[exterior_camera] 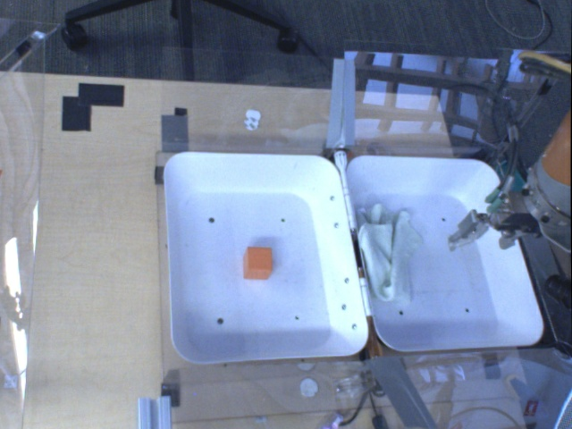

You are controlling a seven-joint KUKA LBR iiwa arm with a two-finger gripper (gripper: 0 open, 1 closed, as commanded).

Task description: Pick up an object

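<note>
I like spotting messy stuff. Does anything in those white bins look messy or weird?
Yes. The pale green cloth lies crumpled against the right bin's left wall. The orange block sits neatly in the left bin.

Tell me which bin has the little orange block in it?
The left bin holds the orange block, near its middle. The right bin holds a crumpled pale cloth instead, with the end effector above it.

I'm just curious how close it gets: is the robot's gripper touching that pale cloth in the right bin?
Apart. The camera view shows bare white bin floor between the gripper, near the bin's right side, and the cloth, which lies crumpled against the bin's left wall.
</note>
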